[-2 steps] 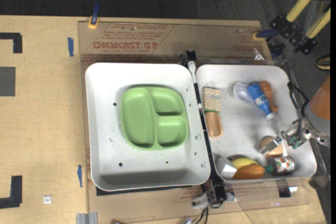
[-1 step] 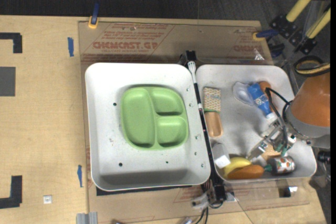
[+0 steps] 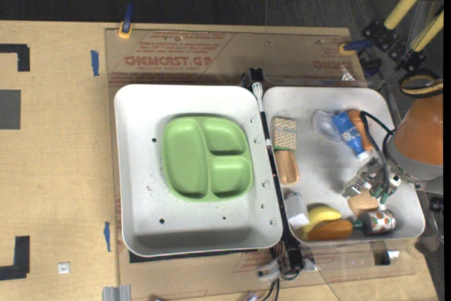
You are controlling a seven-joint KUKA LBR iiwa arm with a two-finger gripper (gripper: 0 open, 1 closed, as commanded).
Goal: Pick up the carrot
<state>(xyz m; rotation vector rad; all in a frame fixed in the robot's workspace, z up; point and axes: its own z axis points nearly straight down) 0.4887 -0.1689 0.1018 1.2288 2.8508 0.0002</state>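
The gripper is poised in the right bin; jaw state cannot be told. The carrot should be approached squarely.

A tan wooden bench carries two shallow white bins, left bin and right bin, side by side.

My fingers hang in the right bin; the carrot lies left, nearer the front wall.
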